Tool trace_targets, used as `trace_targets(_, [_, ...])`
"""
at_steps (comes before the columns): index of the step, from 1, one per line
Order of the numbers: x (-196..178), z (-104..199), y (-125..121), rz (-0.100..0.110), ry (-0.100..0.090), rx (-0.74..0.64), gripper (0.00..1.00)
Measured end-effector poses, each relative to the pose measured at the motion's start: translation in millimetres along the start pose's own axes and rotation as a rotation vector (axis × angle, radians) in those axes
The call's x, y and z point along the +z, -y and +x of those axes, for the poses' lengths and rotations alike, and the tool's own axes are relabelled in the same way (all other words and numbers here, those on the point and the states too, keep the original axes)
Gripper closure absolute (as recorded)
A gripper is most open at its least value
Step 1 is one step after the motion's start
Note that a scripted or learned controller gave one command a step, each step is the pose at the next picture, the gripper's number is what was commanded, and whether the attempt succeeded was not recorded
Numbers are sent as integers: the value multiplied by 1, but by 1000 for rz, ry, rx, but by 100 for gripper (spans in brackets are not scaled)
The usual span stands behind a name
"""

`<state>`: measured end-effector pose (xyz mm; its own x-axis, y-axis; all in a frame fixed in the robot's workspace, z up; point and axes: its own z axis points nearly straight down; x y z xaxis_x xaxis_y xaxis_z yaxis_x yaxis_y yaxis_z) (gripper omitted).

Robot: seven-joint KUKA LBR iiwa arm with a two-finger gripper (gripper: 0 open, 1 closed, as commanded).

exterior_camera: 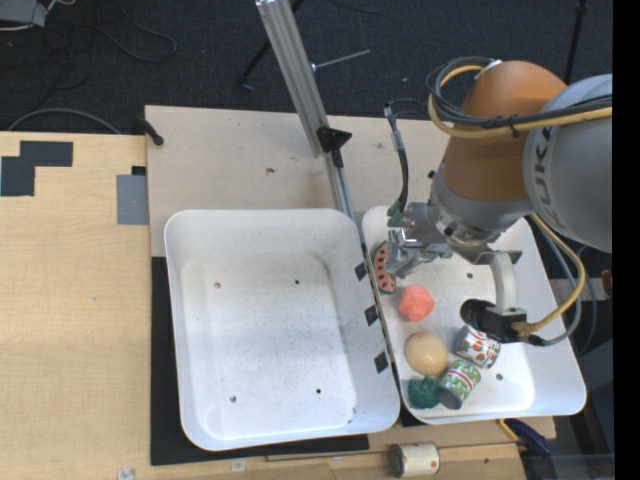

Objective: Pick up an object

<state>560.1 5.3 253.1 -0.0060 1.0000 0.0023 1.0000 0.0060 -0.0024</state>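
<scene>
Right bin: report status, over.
Gripper low over right bin, nothing seen held. Pink ball loose just below it. Tan ball, two cans nearby.

you've got dark carpet floor (150, 38) with loose cables (40, 13) | light wood bench (70, 318) | silver aluminium post (300, 78) leaning up

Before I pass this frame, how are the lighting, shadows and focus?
Camera view: even, soft light, no hard glare on the left bin; the arm casts only faint shadow over the right bin. The pink ball and beige ball read clearly; the gripper is small and slightly soft, so its jaws are hard to make out.
</scene>
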Motion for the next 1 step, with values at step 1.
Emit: trace_targets(1, [16,57,2,4,0,1,100])
